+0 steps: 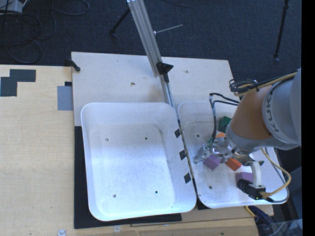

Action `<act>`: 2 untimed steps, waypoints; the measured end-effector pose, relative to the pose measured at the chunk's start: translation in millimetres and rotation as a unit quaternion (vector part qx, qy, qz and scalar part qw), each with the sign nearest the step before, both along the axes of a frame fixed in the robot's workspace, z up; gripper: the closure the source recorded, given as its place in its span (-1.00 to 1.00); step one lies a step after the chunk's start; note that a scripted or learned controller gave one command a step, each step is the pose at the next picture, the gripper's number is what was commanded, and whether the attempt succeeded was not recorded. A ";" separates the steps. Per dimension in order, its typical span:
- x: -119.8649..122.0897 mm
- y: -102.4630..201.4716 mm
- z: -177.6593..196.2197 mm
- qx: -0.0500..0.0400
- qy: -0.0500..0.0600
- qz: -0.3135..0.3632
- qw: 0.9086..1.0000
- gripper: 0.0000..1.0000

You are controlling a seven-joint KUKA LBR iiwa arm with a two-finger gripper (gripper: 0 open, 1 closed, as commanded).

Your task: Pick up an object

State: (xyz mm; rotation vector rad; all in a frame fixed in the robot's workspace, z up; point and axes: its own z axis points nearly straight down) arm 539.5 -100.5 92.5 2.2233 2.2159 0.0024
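Camera view: the left bin (98, 132) is shallow and white and plays no part in the step in hand. The right bin (197, 117) sits just beside it, and all the work lies here. The gripper (206, 154) is low over the middle of the right bin; whether it is released or clenched cannot be told from this angle, and no object is confirmed held. A purple block (212, 162) lies on the bin floor at the gripper's 5 o'clock, close enough that touching and just beside cannot be separated. A green item (225, 122) sits near the far wall, at 1 o'clock from the purple block and partly hidden by the arm (256, 122). An orange block (233, 164) lies near the purple block's 3 o'clock. Assessment: the purple block is the likely target, and the pick is not yet secured. Recommended practice: centre the gripper squarely over the block, bear on two opposite flat faces, and keep clear of the orange block at 3 o'clock and the bin wall at 9 o'clock. Then lift straight up and confirm the block leaves the floor.
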 end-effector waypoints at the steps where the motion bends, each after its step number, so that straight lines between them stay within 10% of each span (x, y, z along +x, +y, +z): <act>1: 0.4 -1.8 9.7 0.001 0.001 -0.004 1.000 1.00; 2: 64.1 60.8 102.4 0.001 -0.002 0.005 1.000 1.00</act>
